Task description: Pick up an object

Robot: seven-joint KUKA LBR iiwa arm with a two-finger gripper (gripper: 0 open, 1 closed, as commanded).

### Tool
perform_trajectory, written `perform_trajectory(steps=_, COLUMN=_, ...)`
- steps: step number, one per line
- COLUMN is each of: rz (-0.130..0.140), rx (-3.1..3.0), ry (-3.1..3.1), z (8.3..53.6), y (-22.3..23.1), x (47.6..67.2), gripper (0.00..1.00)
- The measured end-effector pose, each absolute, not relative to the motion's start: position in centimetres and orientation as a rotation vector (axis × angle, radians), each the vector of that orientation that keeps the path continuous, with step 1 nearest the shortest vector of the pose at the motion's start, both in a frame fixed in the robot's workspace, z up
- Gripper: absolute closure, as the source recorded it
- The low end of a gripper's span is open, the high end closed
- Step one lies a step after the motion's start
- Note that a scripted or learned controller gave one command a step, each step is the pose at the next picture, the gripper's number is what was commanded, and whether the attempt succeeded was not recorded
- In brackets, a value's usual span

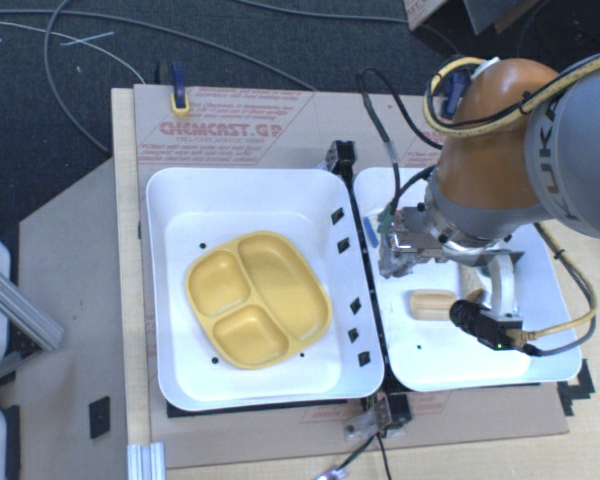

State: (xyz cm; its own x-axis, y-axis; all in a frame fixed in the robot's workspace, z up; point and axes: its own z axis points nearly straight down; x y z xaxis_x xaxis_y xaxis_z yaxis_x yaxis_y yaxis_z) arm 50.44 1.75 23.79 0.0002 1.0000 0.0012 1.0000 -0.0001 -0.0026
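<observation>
A yellow plate (258,298) with three compartments lies in the left white bin (170,208). A small tan, roll-shaped object (429,305) lies in the right white bin (460,368), near its middle. The arm's orange wrist hangs over the right bin, and the gripper (407,251) sits low at that bin's left side, just above and left of the tan object. The tan object lies free on the bin floor, beside the gripper. The arm's bulk hides the back half of the right bin.
A black divider rail (358,258) runs between the two bins. Cables (540,338) loop off the arm over the right bin's near right corner. The bins rest on a cardboard sheet (230,123) with red print at the back.
</observation>
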Motion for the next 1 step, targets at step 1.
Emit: perform_trajectory(steps=1, rz=-0.001, rx=-2.220, ry=-2.222, z=24.27, y=6.52, x=50.25, gripper=1.00)
